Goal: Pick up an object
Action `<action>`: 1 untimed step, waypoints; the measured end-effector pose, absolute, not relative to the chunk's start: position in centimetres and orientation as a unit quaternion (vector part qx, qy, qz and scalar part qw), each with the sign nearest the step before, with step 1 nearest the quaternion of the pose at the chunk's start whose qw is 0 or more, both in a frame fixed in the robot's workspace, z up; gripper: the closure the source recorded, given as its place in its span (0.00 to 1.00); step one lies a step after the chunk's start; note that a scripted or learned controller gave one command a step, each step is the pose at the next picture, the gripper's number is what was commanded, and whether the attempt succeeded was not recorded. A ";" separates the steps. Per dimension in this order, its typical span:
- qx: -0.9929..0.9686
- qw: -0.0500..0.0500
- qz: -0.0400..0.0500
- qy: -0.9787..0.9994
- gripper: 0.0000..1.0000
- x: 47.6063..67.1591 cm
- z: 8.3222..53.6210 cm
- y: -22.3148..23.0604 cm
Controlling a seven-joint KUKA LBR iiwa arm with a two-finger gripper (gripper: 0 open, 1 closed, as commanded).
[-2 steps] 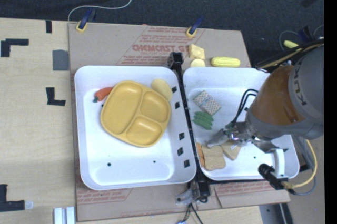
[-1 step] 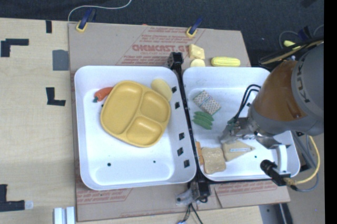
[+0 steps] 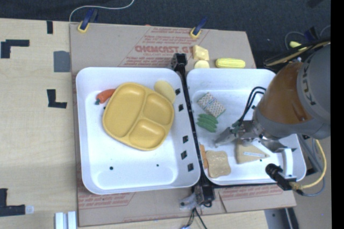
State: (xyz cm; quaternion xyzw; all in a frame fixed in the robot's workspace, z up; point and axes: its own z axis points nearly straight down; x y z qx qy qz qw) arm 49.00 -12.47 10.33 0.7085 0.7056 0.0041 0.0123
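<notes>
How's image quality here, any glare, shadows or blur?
Camera view: soft overall, small items like the green piece lack detail; even light, white bins bright but not blown out; faint shadow beside the yellow tray; the gripper is blurry.

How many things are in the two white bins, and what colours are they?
Yellow: 2, a divided plate and a small yellow piece
Orange: 1, a carrot-like piece
Green: 1, a leafy piece
Grey speckled: 1, a block
Tan: 1, a toast slice
Cream: 1, a wedge
Total: 7
</notes>
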 end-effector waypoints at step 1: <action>0.708 0.012 0.004 0.706 1.00 49.0 11.3 -12.5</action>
